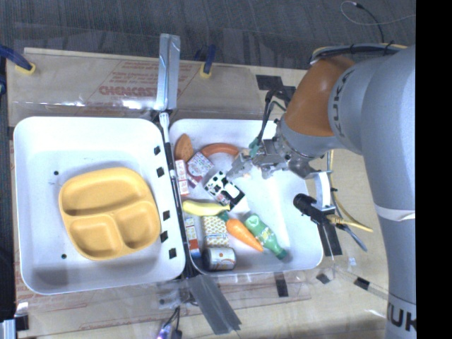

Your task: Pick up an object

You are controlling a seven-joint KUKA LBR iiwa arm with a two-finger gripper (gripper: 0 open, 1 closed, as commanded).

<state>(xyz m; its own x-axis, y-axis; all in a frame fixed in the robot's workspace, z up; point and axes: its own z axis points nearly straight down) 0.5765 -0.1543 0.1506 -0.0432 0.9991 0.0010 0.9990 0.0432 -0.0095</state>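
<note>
Gripper [248,159] of the grey arm [367,119] is hanging low inside the right bin [300,249], near its upper middle, and whether it is spread or closed cannot be told at this angle; nothing is visibly sitting in it. Its tip is pointing left toward a black-and-white patterned block [224,186], which is lying just beside and below it. A curved sausage [220,149] is lying just to the gripper's upper left, near the bin's top edge, with a brown bun-like piece [183,147] further left against the dividing wall.

Below the block, a banana [203,207] is lying crosswise, and under it a carrot [244,234] and a green bottle [265,236] are slanting side by side toward the lower right. A can [221,258] is resting at the bottom edge, and small packets are crowding the left wall. Open white floor is showing on the bin's right side, below the arm, up to the right rim.

Left bin [28,260] is holding 1 yellow divided tray [109,210], with bare floor all around it. Both bins are sitting on the desk [85,83].
</note>
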